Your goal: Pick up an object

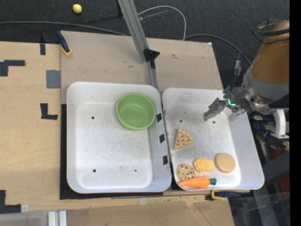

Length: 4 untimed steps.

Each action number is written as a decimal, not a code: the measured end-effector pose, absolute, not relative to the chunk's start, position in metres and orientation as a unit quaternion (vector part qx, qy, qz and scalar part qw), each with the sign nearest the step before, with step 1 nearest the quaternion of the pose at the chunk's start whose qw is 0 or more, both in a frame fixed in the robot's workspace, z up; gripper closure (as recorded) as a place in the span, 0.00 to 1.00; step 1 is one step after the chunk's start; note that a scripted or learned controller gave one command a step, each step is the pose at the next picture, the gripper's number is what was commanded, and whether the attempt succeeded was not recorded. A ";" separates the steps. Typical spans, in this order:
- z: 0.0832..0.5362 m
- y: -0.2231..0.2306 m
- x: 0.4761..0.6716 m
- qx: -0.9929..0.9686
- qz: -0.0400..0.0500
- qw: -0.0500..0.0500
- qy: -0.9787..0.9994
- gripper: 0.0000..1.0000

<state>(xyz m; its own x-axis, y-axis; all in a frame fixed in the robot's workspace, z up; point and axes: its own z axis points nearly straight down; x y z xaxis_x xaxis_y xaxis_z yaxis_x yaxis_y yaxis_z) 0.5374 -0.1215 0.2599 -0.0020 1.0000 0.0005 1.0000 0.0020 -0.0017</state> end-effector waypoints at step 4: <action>0.112 -0.118 0.531 -0.706 -0.002 0.000 -0.708 1.00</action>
<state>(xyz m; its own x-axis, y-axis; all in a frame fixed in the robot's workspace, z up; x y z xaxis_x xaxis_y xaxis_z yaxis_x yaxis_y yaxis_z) 0.5306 -0.1178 0.1116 -0.0023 1.0000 0.0031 1.0000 0.0023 0.0022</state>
